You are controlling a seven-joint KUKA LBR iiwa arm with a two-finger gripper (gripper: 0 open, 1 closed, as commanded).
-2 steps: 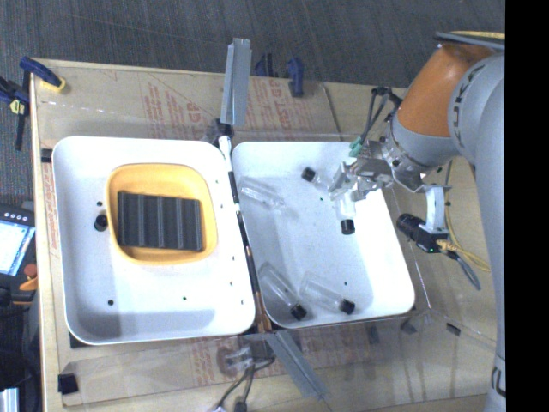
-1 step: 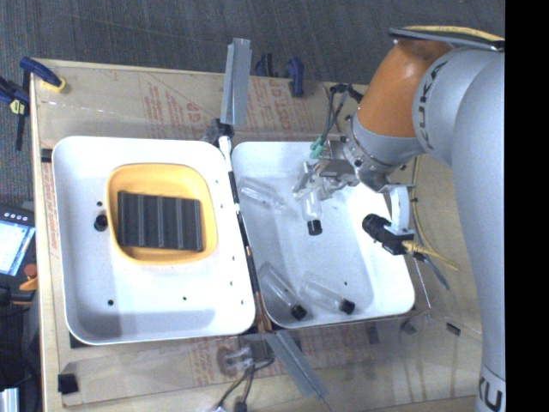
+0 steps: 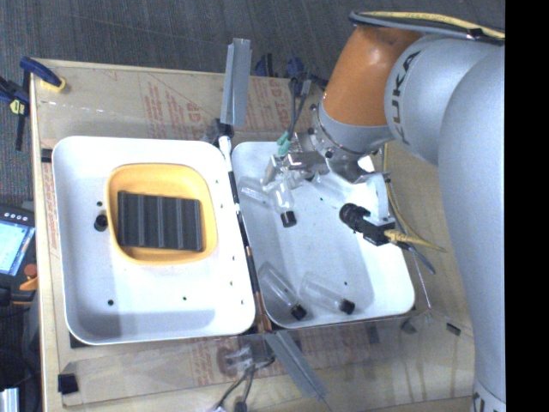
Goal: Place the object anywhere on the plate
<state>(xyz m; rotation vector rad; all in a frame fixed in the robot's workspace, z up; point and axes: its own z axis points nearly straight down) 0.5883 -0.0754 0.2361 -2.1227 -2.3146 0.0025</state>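
Plainly, the ribbed dark block (image 3: pixel 161 221) lies flat on the yellow plate (image 3: pixel 159 175), covering most of its middle so that a yellow border shows on all sides, widest along the far edge. The plate sits in the left bin (image 3: pixel 81 312), toward that bin's far half, and a small black item (image 3: pixel 100 222) rests on the white floor just beside the plate's left edge, apart from the block. The gripper (image 3: pixel 281 189) is over the far left part of the right bin (image 3: pixel 390 286), well apart from the plate and with the rims where the two bins meet between them. Its parts look pale and partly see-through against the white floor, so whether it is spread wide or drawn narrow cannot be told, and nothing can be made out in its grasp. The grey arm (image 3: pixel 450 144) with its orange band (image 3: pixel 364 80) comes in from the right, above the far right corner of that bin. Near the near wall of the right bin lie a left clear piece (image 3: pixel 286 297) and a right clear piece (image 3: pixel 330 297), each with a black end, side by side and apart from each other. A blue clamp (image 3: pixel 43 71) grips the bench's (image 3: pixel 137 101) far left corner.
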